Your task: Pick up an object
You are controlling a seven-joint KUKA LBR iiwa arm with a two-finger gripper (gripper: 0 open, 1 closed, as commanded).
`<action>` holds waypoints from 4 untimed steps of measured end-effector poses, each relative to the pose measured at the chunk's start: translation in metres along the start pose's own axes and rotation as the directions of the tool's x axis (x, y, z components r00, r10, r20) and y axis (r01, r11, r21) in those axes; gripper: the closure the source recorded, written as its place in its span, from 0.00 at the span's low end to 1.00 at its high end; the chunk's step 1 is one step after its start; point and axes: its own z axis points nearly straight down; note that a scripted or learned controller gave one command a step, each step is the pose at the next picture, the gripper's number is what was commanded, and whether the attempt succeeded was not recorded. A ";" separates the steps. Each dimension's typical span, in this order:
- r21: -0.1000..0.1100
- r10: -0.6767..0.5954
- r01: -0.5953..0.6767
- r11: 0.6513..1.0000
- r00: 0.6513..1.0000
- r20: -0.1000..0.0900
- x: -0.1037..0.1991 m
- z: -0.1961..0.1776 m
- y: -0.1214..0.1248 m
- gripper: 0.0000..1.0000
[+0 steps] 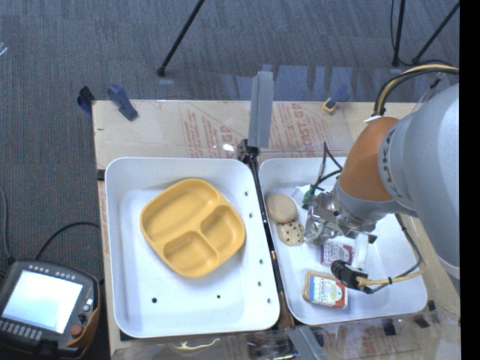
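Camera view: small packet (334, 252) in right bin (289, 172), partly under end effector (324, 229); opening impossible to tell. Close beside: cookies (285, 217), orange-lidded cup (325, 289). Risk: crowded items nudged, grasp missing. Left bin (124, 201) with yellow divided plate (193, 226), on desk (180, 126).

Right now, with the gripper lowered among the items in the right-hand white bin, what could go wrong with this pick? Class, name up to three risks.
1. The gripper sits close to the round tan cookie, the dark-speckled cookie and a small packet, so it may nudge or catch the wrong one.
2. The loose cable trails near the flat orange-edged packet and could drag it.
3. The wrist hides the fingers, so whether anything is gripped cannot be checked.
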 end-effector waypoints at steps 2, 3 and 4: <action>-0.001 0.474 -0.474 0.881 0.881 -0.003 -0.043 0.000 -0.077 1.00; 0.000 0.764 -0.764 0.645 0.645 -0.002 -0.055 0.000 -0.074 1.00; 0.000 0.856 -0.856 0.517 0.517 -0.003 -0.037 0.000 -0.080 1.00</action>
